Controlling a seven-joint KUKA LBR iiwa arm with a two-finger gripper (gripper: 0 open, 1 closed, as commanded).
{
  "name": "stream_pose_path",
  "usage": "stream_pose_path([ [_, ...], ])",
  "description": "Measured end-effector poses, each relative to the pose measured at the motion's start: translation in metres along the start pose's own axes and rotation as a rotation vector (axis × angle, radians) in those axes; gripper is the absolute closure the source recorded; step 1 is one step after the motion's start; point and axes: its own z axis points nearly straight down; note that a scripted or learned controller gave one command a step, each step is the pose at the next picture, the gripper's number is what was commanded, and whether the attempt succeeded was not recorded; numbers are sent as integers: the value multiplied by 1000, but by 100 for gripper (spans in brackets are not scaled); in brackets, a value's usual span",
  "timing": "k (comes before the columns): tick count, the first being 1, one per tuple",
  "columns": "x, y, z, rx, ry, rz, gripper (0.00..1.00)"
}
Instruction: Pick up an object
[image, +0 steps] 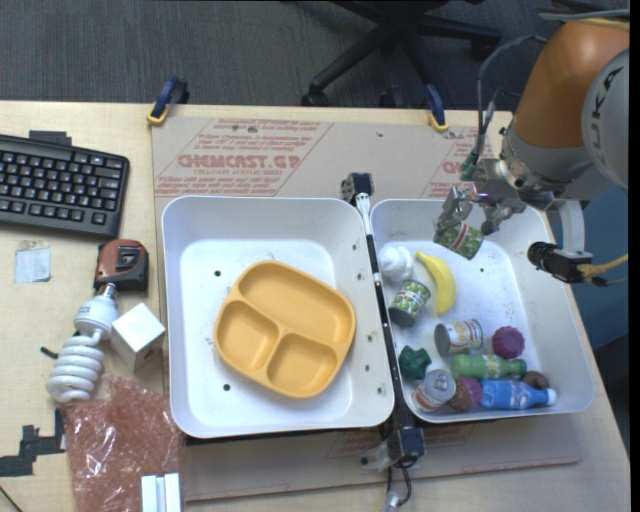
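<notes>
The robot's hand (466, 222) hangs over the right bin (572, 322), up at about one o'clock. A little green can (460, 239) sits between its fingers, so the hand is grasping it. The can looks lifted off the bin floor, though that is hard to be sure of. I think the picking-up step is nearly done. Next the arm should rise slowly and keep its squeeze tight, or the can could slip. Below it, at about six o'clock, lie a banana (440, 280) and more cans. The left bin (190, 330) holds a yellow tray (285, 328).
</notes>
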Motion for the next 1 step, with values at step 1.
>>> stream_pose_path([
  [1,61,-65,-17,2,0,1,100],
])
